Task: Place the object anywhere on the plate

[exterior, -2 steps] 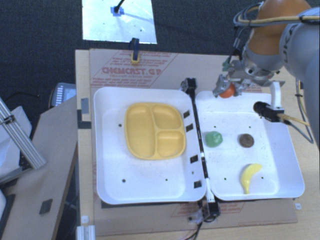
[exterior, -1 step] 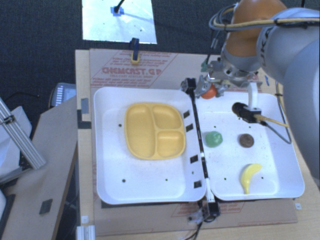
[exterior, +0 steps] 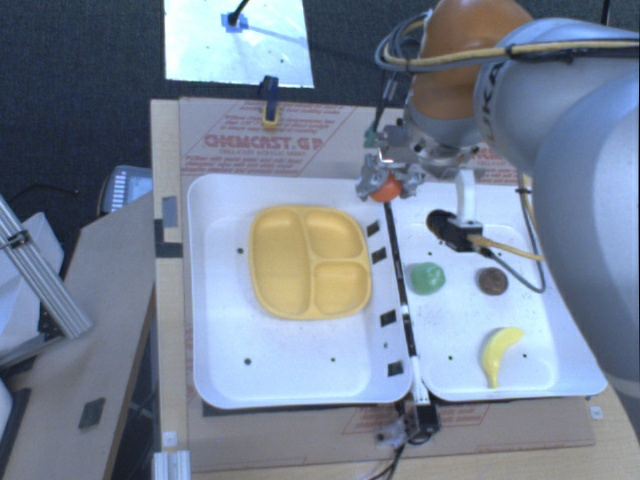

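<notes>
Orange object — small and rounded — sits pinched between the fingers of the gripper, over the far end of the seam where the two bins meet. The fingers close in on it from either side, and only its lower part shows beneath them. A yellow plate with three compartments lies in the middle of the left bin, near the object but nearer the camera and to its left, not touching it. The arm reaches in from the right, its orange band above the wrist. In the right bin lie a green lump just beside the seam, a brown disc near it on the right, and a yellow banana toward the near edge — all three apart from one another. Both bins rest on a printed cardboard sheet.
</notes>
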